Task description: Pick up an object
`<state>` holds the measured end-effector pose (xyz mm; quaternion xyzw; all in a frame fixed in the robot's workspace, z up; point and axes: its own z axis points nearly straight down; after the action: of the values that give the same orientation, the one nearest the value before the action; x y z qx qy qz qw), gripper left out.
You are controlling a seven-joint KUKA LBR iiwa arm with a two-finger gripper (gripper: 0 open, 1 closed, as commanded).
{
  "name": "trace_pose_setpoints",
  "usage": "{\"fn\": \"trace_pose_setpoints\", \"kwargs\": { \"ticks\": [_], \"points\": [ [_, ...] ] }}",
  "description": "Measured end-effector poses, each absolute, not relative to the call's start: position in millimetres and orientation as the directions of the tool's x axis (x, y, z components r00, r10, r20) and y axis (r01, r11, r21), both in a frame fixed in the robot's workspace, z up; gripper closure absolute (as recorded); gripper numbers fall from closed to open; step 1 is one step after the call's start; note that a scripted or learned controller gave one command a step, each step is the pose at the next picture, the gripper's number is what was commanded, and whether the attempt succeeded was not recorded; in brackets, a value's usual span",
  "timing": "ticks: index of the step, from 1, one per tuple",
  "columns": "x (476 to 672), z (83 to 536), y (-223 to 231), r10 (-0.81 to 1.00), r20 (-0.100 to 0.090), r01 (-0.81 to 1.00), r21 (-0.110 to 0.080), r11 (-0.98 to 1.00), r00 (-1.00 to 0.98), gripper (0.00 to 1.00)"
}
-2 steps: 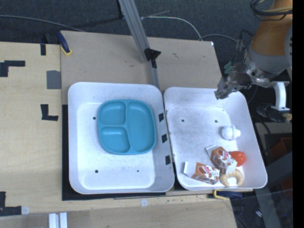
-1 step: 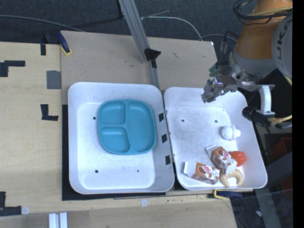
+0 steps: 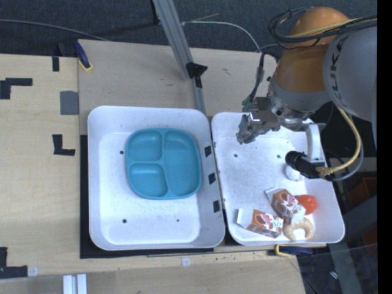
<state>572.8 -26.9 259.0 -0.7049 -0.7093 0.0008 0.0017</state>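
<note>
Hovering over the right bin's (image 3: 245, 182) far corner, my pincer (image 3: 248, 129) is carrying nothing; I cannot tell its state. Below-right of it I am seeing snack packets (image 3: 275, 213), a red piece (image 3: 308, 203) and a pastry ring (image 3: 299, 229) lying clustered; left, a teal divided plate (image 3: 163, 163).

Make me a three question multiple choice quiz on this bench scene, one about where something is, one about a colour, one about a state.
1. Where do the small food items lie?
A. On the tray
B. Near corner of the right bin
C. On the bench

2. What colour is the divided tray in the left bin?
A. Red
B. Yellow
C. Turquoise

3. How does the gripper stand?
A. Over the right bin's far end, apart from the items
B. Resting on the tray
C. Pressed into the item pile

Answers: 1 B, they cluster in that corner. 2 C, it is plainly turquoise. 3 A, bare bin floor separates it from the items.
</note>
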Motion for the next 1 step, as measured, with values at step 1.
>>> {"fn": "trace_pose_setpoints", "kwargs": {
  "ticks": [1],
  "points": [
    [556.5, 261.3, 23.0, 1.000, 0.002, 1.000, -0.003, 0.007, -0.007, 1.00]
  ]
}}
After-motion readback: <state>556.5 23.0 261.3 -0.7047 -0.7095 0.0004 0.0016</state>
